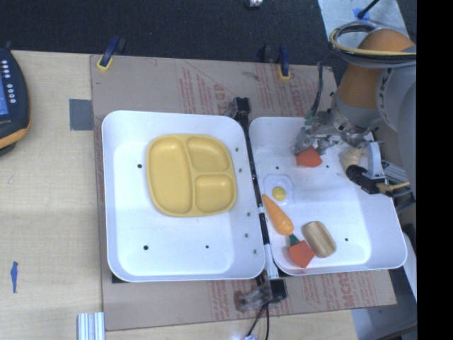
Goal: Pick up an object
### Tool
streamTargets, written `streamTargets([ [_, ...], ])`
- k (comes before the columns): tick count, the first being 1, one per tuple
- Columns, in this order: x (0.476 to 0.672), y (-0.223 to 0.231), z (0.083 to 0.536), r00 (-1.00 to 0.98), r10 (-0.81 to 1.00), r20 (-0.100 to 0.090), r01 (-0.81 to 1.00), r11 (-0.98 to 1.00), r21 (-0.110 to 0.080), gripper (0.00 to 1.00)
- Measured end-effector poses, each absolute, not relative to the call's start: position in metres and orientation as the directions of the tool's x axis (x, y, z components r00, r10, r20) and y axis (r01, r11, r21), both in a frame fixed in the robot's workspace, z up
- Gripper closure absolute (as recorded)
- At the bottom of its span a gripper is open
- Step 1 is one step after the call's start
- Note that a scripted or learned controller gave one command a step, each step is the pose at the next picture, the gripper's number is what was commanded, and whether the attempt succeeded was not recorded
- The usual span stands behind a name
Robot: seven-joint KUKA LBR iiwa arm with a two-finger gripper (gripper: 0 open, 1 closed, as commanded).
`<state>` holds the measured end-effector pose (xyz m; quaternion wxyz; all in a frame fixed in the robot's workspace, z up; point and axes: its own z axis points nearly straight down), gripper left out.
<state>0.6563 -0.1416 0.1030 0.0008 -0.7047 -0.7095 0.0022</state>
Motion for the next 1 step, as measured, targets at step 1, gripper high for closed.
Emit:
streamTargets([
  [1,0.6493,-0.0663,0.1984,-0.01,1.0,0.001,1.0,0.01,0.005,1.0],
])
